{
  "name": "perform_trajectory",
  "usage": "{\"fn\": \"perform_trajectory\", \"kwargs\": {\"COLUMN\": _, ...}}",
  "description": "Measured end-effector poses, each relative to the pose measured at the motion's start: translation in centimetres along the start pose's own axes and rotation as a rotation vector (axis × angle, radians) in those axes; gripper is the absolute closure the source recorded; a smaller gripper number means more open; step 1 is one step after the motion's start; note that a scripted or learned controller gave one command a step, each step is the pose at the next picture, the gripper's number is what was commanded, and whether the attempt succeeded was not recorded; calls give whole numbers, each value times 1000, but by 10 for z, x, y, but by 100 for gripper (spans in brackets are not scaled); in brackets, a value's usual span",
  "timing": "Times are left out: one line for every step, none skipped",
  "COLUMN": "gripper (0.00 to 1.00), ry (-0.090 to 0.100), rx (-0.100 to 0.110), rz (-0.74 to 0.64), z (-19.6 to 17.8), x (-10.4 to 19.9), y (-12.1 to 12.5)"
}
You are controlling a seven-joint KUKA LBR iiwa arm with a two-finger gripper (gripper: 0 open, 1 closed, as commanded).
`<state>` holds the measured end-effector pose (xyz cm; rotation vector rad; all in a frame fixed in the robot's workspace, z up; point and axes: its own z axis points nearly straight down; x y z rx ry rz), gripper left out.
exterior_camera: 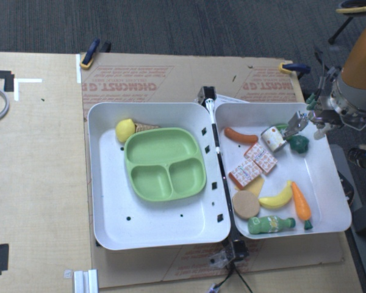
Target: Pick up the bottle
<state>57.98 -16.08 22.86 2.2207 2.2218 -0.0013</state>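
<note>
The small green plastic bottle (pixel 270 224) lay on its side along the near wall of the right shallow white bin (pixel 329 163). The claw (pixel 300 122) hovered over the far corner; its grip state was unclear.

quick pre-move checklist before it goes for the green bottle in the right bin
1. Bottle located: ok. The green bottle lies on its side near the front wall of the right bin.
2. Gripper near the bottle: not ok. The gripper is at the back of the bin, by the white can and the dark green piece.
3. Room around the bottle: not ok. The round biscuit touches it, with the banana just behind and the carrot close to its cap end.
4. Jaws open: cannot tell.
5. Gripper carrying nothing: cannot tell.
6. Bottle fully exposed from above: ok.
</note>
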Motion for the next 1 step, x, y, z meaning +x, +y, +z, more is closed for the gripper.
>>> {"fn": "perform_trajectory", "kwargs": {"gripper": 100, "ry": -1, "rx": 0, "rz": -2, "z": -10, "x": 0, "y": 0}}
